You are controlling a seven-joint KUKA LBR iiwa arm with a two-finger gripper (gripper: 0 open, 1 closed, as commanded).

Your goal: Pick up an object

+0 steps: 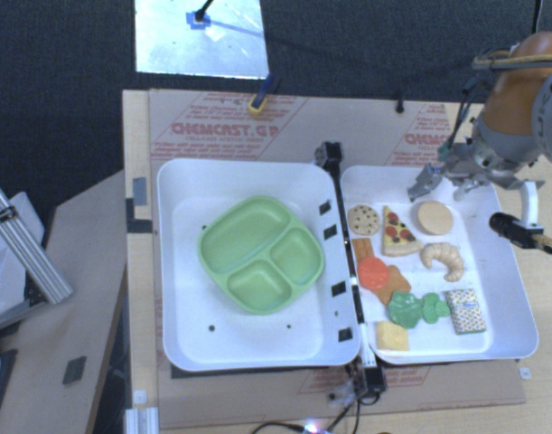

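The right bin [503,283] holds several toy foods: a chocolate-chip cookie [363,219], a pizza slice [397,231], a round tan bun [433,217], a croissant [444,258], a red slice [373,272], green broccoli [416,308], a patterned packet [465,311] and a yellow wedge [393,336]. My gripper [444,184] hangs over the bin's far edge, just above and behind the bun. Its two fingers stand apart, open, with nothing between them.
The left bin [187,208] holds a green divided plate [260,254]. A black clip strip [341,242] runs between the bins. The grey and orange arm [519,107] fills the upper right. A metal sheet [201,25] lies beyond the bench.
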